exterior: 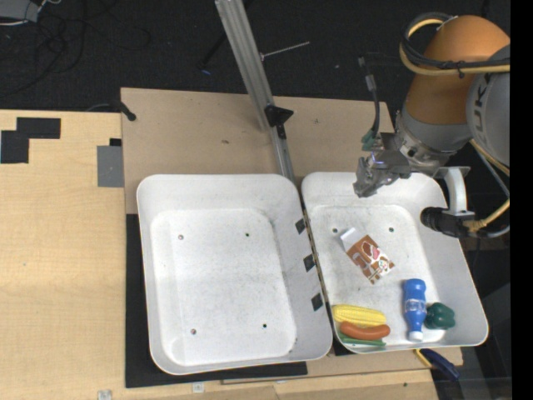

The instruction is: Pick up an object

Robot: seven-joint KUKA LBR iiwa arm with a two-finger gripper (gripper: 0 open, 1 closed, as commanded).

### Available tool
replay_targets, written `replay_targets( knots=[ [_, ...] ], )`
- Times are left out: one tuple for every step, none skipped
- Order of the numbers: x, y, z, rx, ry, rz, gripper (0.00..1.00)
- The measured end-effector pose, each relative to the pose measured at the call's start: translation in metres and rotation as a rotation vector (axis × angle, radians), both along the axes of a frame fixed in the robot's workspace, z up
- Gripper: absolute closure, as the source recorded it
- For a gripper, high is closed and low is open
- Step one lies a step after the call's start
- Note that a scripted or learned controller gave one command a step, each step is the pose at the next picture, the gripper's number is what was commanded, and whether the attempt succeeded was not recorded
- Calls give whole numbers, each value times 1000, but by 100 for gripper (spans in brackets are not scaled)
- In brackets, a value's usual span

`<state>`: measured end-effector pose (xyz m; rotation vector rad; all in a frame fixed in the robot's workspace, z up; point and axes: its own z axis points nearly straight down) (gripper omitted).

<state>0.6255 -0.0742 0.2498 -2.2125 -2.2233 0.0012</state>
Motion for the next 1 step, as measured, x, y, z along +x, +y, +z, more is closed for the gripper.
replay_targets(
  knots=[
    [-3, 63, -6, 0, 0, 1, 100]
  ],
)
